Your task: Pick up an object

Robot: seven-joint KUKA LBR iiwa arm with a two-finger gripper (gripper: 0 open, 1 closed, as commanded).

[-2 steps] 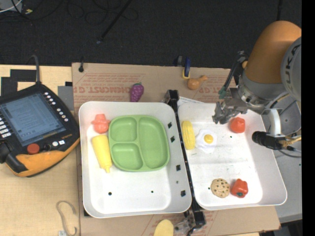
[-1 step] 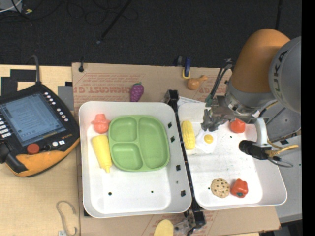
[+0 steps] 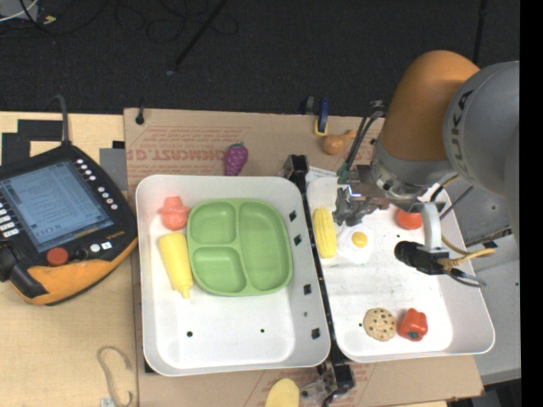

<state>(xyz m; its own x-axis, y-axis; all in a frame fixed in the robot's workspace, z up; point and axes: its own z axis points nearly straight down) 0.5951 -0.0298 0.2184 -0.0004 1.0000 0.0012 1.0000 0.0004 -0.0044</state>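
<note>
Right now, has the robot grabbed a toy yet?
Not yet. The claw is down in the right bin, just above the corn and the fried egg, with no toy seen between its fingers. Grabbing and lifting one is left; the cookie and red pepper lie untouched.

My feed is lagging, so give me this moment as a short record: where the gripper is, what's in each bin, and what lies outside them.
gripper: over right bin, by the corn and egg; nothing seen held
left bin: green tray, mustard bottle, pink toy
right bin: corn, egg, cookie, red pepper, tomato
outside bins: grapes, lemon, tablet
</note>
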